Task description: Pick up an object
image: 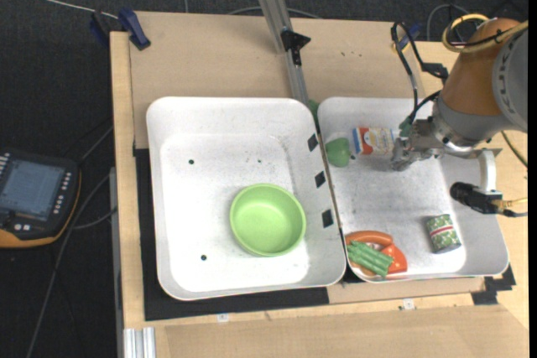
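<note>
The gripper [401, 157] is hovering in the right bin [478, 264], touching the right end of a carton [372, 141] lying lengthwise toward the left, though I cannot tell how it is set.

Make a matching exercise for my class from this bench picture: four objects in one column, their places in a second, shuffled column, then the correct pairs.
Objects
1. green bowl
2. small green ball
3. orange and green toy
4. small green can

Places
A. right bin, near edge, beside the divider
B. left bin, toward its near right corner
C. right bin, toward its near right corner
D. right bin, against the divider, next to the white carton

Pairs: 1-B, 2-D, 3-A, 4-C
</note>
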`<state>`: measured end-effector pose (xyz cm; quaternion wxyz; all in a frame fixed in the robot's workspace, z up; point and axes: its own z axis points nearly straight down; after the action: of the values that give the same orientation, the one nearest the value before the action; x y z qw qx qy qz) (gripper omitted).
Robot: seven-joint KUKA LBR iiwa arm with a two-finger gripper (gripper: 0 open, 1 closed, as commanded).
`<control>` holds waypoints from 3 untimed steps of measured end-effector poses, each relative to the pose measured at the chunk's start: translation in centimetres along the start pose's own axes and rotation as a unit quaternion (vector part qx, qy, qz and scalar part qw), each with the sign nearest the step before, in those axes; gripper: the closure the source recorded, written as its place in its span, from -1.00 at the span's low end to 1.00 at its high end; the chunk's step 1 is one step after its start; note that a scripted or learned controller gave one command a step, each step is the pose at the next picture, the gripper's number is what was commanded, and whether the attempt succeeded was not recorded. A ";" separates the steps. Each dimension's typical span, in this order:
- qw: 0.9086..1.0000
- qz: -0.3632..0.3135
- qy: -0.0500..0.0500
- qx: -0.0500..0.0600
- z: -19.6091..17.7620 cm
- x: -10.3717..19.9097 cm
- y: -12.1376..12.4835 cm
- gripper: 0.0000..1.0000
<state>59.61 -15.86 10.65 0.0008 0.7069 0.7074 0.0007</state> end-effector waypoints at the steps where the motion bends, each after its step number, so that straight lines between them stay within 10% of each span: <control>1: 1.000 0.000 0.000 -0.001 -4.2 -0.1 0.0 1.00; 3: 1.000 0.000 0.000 0.000 -12.7 0.0 0.4 1.00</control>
<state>59.95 -15.88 23.38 0.0010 0.7070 0.7072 0.0008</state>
